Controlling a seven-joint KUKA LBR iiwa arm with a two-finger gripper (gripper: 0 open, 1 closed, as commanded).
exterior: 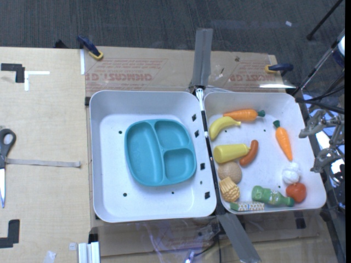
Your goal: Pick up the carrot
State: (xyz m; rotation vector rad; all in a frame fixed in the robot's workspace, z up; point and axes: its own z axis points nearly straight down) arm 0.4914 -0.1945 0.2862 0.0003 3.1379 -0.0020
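The slim orange plastic carrot [283, 142] lies untouched in the right white bin [307, 204], near its right wall. A second, fatter orange carrot [241, 114] beside the yellow banana [223, 126] invites a mistaken grab. The gripper's state cannot be told.

Red print runs along the cardboard sheet [164, 70] just behind the two white bins [101, 147], upside down and mirrored from this camera; letters too blurred to read for certain. No other legible text, number or label anywhere near the bins.
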